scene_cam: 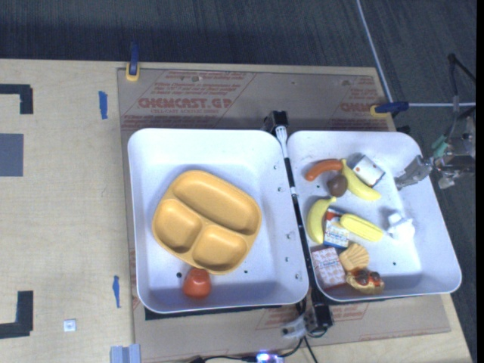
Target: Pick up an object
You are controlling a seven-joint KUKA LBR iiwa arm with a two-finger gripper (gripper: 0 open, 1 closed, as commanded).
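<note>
Light wood bench top point(60, 225), even overhead light, no hard shadows. Brown cardboard sheet point(227, 97) with red print lies on bench. Blue tape strips point(103, 104) and black corner marks point(21, 97) on wood. Yellow-blue clamp point(133, 60) at sheet's far edge. Dark blue-grey carpet floor point(227, 13) beyond bench.

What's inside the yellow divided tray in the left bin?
The yellow divided tray shows three bare compartments with nothing in them. A red tomato-like piece lies just outside its near edge, on the left bin floor. Whatever is beneath the tray is covered.
</note>
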